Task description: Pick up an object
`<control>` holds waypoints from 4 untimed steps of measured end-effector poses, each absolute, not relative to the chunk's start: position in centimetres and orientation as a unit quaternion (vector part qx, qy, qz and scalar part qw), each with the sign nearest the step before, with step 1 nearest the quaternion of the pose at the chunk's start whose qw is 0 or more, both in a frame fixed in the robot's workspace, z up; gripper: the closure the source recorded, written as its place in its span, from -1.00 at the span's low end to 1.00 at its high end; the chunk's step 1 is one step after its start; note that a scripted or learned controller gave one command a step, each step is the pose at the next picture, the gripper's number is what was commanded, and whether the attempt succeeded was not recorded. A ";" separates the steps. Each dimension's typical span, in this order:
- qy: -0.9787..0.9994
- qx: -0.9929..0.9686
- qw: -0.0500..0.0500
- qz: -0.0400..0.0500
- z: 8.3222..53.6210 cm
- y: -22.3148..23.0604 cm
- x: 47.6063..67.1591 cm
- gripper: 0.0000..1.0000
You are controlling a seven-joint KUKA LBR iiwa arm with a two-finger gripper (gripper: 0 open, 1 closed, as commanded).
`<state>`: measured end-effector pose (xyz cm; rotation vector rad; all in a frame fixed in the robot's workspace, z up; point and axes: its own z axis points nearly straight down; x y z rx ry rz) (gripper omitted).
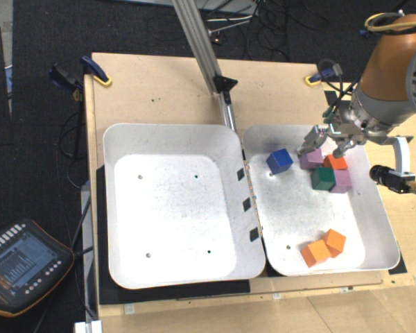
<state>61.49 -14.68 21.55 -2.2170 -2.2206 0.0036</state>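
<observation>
— Position of the gripper?
— Fingers are seen spread apart, nothing held. The purple cube is found just beneath, slightly left, in the right bin.

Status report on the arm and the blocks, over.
Tool low over right white bin, above a cluster: purple cube, small orange block, green cube. Nothing visibly gripped. Blue cube sits apart.

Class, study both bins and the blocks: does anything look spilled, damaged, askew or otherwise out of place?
Nothing stands out. All the blocks lie inside the right bin: a blue block, a cluster of purple, green and orange blocks under the tool, and two orange blocks touching near the front. None has spilled onto the bench.
</observation>
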 end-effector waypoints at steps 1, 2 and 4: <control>-0.708 -0.706 0.000 0.000 21.8 -14.7 61.6 -1.00; -0.708 -0.706 0.002 0.001 17.0 -13.9 62.0 -1.00; -0.708 -0.707 -0.007 -0.005 11.6 -14.1 62.2 -1.00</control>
